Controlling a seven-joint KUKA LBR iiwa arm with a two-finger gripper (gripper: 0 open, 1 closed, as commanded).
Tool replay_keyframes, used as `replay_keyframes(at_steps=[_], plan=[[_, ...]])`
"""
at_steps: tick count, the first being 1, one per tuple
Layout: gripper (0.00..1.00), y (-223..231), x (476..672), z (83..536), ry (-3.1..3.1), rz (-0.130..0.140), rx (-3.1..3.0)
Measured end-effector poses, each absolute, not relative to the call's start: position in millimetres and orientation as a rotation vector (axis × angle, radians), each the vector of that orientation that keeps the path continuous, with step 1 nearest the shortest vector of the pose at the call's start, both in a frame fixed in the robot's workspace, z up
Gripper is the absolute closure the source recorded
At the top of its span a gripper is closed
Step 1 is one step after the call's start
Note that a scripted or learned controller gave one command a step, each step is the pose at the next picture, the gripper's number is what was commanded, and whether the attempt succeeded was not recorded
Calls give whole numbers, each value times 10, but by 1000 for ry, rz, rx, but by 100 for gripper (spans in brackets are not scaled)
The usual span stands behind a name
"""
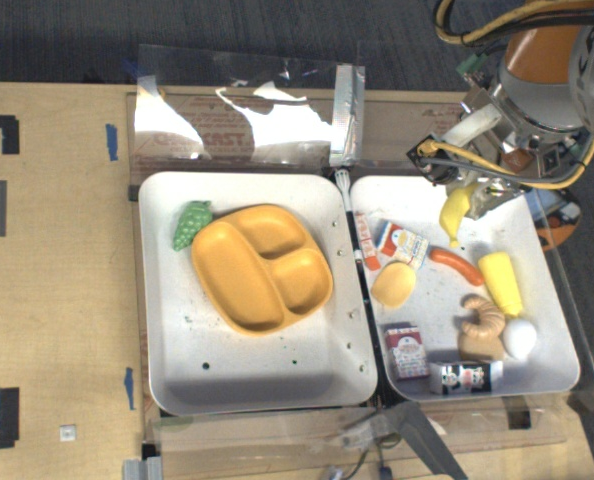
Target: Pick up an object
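Banana [455, 214] lies at the far edge of the right bin [552, 298], directly under the gripper [482, 190]. Fingers' spacing I cannot tell. Approach step, seemingly; next comes a straight descent onto the banana, then closing.

Yellow banana [455, 212] hung tilted at right bin's [552, 268] far edge, right under my wrist; whether my fingers gripped it, couldn't tell.
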State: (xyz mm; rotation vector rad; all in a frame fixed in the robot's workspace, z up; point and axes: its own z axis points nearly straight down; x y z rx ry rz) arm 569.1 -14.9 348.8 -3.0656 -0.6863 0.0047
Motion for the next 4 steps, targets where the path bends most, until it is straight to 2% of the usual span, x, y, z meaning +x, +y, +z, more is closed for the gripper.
replay_keyframes(at_steps=[1, 2, 3, 4], plan=[[100, 548, 5666, 2928, -635, 19, -3073], [100, 461, 6150, 1968, -311, 18, -3126], [100, 624, 6269, 1814, -312, 9, -3126], [100, -314, 6437, 2677, -413, 3, -3115]])
